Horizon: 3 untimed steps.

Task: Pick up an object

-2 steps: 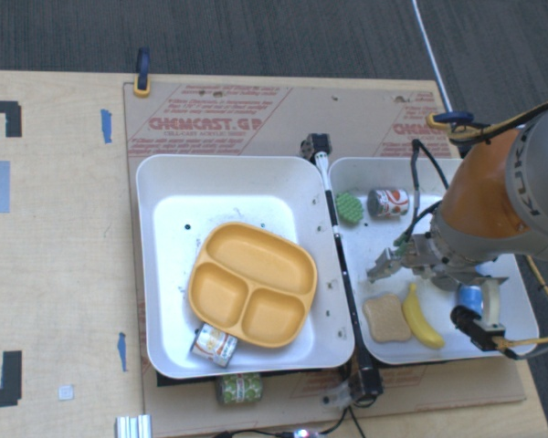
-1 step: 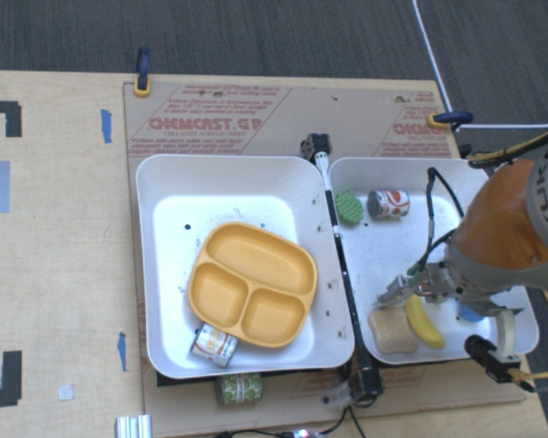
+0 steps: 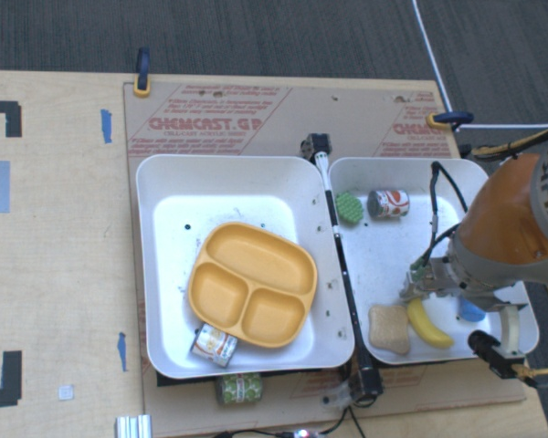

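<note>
Desk of pale wood carries 2 shallow white bins side by side on a sheet of printed cardboard.

Left bin: a yellow-orange divided plate with 3 compartments lies tilted across the middle. A small can with a white and orange label lies on its side at the plate's near edge, partly tucked under it. Outside this bin, just beyond its near rim, a green-labelled can lies on the cardboard.

Right bin: a green, knobbly, rounded object sits close to the far left corner, with a silver can with red markings lying on its side just beside it. Near the near rim, a tan slice of bread lies flat. A banana, bright yellow, short and curved, with a darker stem end pointing toward the arm, lies just beside the bread on its right. A small blue object shows partly from under the arm, right of the banana.

Arm, orange band uppermost in view, reaches in over the right bin. The end effector sits low, just above the banana's stem end and close to the bread's far corner. Whether it touches the banana cannot be told. Finger spacing is hidden by the wrist body; cannot tell if clenched or released. Nothing is seen between the fingers.
</note>
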{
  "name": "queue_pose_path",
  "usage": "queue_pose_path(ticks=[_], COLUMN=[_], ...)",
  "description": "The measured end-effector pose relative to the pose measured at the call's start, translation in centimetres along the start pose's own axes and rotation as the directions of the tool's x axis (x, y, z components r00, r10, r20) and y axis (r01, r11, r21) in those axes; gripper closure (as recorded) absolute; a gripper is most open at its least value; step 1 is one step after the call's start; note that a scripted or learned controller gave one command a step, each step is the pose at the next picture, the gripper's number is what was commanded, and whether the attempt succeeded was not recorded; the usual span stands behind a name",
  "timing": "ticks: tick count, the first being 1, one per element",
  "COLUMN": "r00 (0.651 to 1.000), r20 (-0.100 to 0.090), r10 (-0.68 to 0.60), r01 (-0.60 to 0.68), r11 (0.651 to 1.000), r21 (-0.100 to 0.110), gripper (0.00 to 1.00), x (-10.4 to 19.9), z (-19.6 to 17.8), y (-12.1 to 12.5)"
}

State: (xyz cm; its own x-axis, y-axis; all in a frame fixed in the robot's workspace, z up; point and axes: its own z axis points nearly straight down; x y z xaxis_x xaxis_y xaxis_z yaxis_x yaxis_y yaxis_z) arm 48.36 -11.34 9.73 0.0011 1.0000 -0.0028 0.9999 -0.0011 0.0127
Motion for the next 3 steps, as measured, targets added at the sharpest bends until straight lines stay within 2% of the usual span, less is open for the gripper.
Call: queue_pose_path(ticks=[1,2,3], r00=[1.000,1.000,1.000], r20=[0.000,0.001,0.001], r10=[0.000,0.000,0.000], r01=[0.000,0.000,0.000], r11=[1.000,1.000,1.000], r21=[0.000,-0.005,-0.005], gripper=[0.00,1.00,0.00], x=[0.0,0.0,0.0], z=[0.0,-1.0,-1.0], y=[0.0,0.2,0.2])
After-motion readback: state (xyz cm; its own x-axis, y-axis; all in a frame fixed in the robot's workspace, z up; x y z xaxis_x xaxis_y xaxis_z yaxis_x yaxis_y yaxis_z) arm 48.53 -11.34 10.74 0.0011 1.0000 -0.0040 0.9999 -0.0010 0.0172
